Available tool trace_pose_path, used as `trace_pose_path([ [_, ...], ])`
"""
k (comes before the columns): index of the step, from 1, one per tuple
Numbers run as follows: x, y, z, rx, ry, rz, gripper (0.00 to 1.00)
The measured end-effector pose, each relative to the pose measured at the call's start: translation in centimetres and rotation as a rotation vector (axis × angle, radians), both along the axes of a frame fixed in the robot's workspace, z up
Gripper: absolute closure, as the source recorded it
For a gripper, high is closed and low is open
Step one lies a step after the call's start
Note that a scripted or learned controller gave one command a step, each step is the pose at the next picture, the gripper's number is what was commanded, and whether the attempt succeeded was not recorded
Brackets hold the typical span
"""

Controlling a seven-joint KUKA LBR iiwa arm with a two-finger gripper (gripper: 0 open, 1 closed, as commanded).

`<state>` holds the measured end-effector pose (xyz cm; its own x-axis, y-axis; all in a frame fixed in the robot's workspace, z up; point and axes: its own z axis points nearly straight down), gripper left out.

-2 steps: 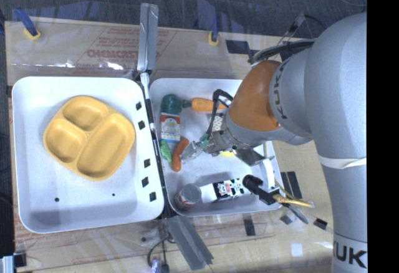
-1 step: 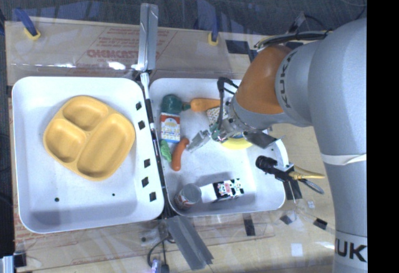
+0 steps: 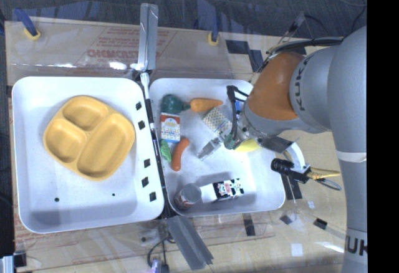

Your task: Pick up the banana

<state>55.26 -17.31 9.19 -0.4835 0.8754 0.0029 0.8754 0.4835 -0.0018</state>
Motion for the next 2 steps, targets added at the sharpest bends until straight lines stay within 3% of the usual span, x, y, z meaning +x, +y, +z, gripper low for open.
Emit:
trace_pose_path([
  [1, 0.0, 0.0, 0.0, 0.0, 0.0, 0.0, 0.0],
  [2, -0.5, -3.6, 0.1, -0.002, -0.005, -0.002, 0.0],
])
